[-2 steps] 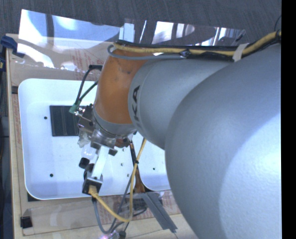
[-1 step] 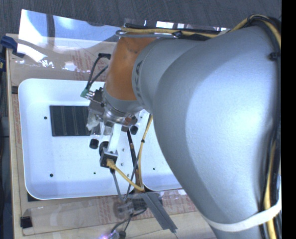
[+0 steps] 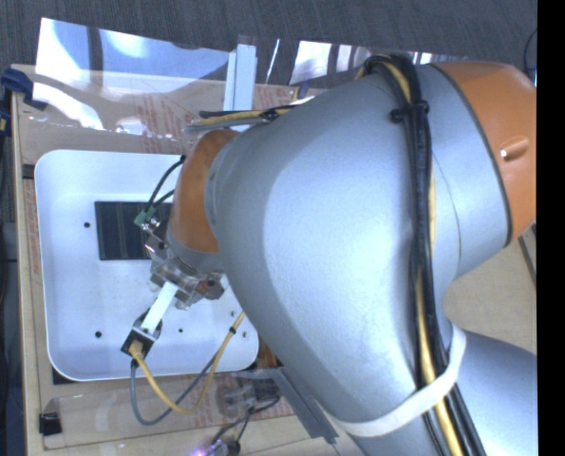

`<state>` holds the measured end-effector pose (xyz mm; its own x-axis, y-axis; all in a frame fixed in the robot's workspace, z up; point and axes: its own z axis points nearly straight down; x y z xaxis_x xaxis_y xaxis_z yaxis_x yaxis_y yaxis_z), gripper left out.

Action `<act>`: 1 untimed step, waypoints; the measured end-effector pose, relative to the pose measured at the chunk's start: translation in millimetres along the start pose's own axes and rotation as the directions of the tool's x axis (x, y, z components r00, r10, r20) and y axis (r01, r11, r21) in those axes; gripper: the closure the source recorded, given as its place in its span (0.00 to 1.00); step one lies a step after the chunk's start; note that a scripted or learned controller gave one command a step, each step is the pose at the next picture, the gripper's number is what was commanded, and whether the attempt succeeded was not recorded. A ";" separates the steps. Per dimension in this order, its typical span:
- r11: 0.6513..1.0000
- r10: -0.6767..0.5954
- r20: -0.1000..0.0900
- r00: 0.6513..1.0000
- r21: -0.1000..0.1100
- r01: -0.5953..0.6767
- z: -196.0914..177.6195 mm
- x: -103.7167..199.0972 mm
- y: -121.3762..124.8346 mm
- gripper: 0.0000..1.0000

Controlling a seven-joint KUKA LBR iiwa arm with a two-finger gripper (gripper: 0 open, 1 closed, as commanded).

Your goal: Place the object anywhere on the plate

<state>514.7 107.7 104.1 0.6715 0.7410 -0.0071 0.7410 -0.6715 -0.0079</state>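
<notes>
White is the left bin (image 3: 64, 255), which lies toward the left edge of the bench (image 3: 83, 402). On its floor, toward the far edge, rests a dark flat rectangle (image 3: 116, 228). I judge this is the plate, though I am not sure. Its visible surface is bare. Just right of it the grey arm (image 3: 358, 255) hangs low over the bin, with the wrist (image 3: 182, 278) near the rectangle's right edge. The jaws are under the wrist, and I cannot tell whether they are released, clenched or grasping something. The object I cannot make out; the arm may hide it. In my judgement the placing remains to be done.
</notes>
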 end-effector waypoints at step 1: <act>0.999 0.052 -0.006 0.999 -0.004 -0.052 -101.6 -68.1 25.3 1.00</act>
<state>488.7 40.3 206.0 0.7089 0.7053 -0.0014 0.7053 -0.7089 -0.0033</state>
